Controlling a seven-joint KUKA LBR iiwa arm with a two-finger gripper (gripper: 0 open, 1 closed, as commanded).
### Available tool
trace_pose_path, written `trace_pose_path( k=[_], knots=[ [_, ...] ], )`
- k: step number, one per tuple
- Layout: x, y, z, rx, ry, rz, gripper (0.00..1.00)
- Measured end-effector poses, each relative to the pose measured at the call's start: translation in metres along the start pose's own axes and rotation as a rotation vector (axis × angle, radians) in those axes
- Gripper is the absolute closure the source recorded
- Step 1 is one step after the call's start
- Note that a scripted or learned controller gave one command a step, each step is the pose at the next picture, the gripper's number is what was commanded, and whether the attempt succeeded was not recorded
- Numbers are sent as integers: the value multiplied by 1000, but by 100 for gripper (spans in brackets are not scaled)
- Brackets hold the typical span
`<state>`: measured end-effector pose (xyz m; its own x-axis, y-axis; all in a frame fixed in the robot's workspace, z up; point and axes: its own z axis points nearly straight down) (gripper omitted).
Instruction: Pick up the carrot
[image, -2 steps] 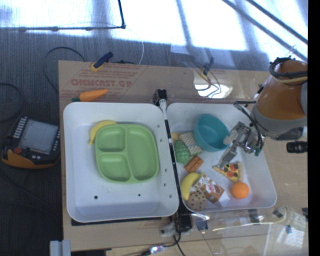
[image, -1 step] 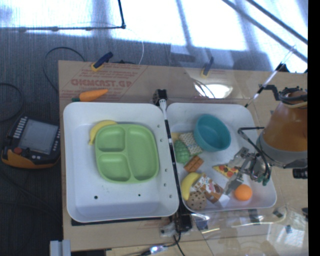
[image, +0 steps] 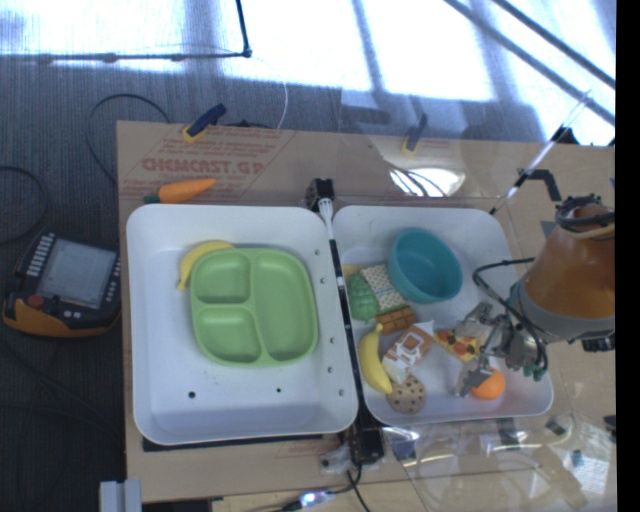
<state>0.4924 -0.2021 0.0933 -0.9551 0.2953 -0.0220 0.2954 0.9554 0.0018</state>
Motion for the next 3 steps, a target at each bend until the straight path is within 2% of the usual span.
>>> trace_pose_path(
  k=[1,2,3],
  knots=[
    [-6,0,-10,0,-19,5,100],
    [-5,1,-9,0,-14,5,0],
    [-8,1,-16,-2,-23,8,100]
  ],
)
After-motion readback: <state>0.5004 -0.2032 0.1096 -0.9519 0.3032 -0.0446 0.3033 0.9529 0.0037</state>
